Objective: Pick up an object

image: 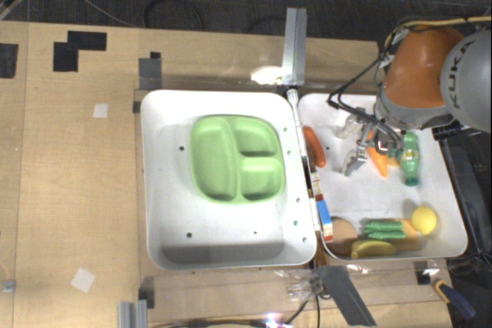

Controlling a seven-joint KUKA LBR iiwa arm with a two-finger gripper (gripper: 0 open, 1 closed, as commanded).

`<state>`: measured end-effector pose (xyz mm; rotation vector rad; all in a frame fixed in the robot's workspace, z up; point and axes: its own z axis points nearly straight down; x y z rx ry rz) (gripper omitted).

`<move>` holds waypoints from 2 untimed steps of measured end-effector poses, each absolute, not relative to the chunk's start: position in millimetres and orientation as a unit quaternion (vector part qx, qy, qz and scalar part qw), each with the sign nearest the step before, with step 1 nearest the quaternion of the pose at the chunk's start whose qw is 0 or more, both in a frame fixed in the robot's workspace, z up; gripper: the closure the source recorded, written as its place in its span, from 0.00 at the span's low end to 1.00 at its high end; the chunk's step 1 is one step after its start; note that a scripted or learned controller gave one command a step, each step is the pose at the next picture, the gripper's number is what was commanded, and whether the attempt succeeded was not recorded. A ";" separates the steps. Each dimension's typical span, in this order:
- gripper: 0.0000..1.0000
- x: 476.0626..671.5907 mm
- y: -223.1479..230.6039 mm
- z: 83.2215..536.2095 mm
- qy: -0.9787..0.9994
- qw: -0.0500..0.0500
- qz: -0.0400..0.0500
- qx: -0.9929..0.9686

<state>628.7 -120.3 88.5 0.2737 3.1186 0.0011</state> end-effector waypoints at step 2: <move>0.00 546.5 -125.5 90.6 0.983 0.009 0.001 0.182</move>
